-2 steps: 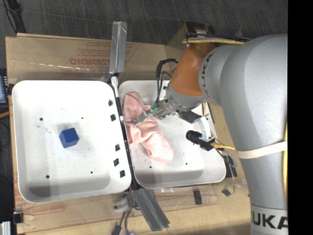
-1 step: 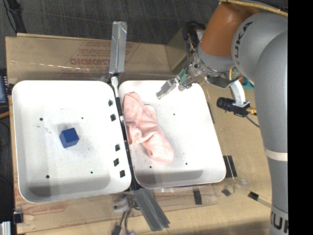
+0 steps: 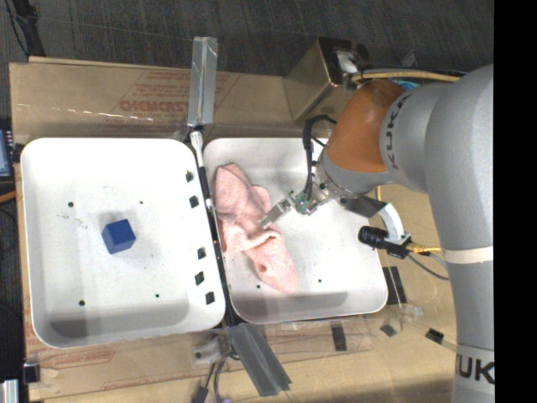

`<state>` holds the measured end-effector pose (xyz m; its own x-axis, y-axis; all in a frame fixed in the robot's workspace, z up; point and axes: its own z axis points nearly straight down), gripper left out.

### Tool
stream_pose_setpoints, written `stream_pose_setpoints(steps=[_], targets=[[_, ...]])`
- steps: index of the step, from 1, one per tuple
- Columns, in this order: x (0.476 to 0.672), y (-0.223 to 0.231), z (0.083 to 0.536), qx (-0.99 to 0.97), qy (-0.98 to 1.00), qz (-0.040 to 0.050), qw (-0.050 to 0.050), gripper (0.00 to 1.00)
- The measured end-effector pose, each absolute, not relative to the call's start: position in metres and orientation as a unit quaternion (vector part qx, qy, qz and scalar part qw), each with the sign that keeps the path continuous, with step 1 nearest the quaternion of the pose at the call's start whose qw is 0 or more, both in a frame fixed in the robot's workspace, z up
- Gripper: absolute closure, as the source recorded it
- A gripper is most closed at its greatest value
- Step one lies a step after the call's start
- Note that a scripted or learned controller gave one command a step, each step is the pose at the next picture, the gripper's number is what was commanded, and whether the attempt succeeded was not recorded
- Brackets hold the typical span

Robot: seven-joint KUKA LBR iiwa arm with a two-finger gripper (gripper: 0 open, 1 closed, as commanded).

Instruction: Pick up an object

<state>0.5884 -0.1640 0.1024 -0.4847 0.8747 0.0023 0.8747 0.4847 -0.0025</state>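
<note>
We see two shallow white bins side by side on the table point(image 3: 75, 86), which is covered with brown cardboard. The left bin point(image 3: 50, 225) has a small blue cube point(image 3: 119, 235) sitting left of its centre, well apart from the walls. The right bin point(image 3: 352, 267) holds a crumpled pink cloth point(image 3: 247, 225), which lies along that bin's left side, close to the divider between the bins, stretching from near the top wall down toward the lower middle. The grey arm point(image 3: 445, 166) comes in from the right, with its orange band point(image 3: 365, 133) above the wrist, over the upper part of the right bin. The end effector point(image 3: 281, 212) is low in the right bin, its tip at the right edge of the pink cloth, roughly mid-height of the cloth. A thin metallic finger point(image 3: 273, 216) points down-left and looks to be touching or just over the cloth edge; we cannot tell whether the end effector is open or closed, or whether any cloth is pinched. The cloth looks like it is lying flat on the bin floor, not lifted. A black cable connector point(image 3: 373, 238) sticks out beside the wrist, over the right part of the right bin. The blue cube is well apart from the end effector.
</note>
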Motion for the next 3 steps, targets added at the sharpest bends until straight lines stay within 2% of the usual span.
stream_pose_setpoints(steps=[1, 2, 3], targets=[[0.532, -0.135, 0.093, -0.456, -0.890, -0.0003, 0.000, 0.00], [0.532, -0.135, 0.093, -0.456, -0.890, -0.0002, -0.001, 0.00], [0.594, -0.142, 0.093, -0.469, -0.883, 0.0000, -0.001, 0.00]])
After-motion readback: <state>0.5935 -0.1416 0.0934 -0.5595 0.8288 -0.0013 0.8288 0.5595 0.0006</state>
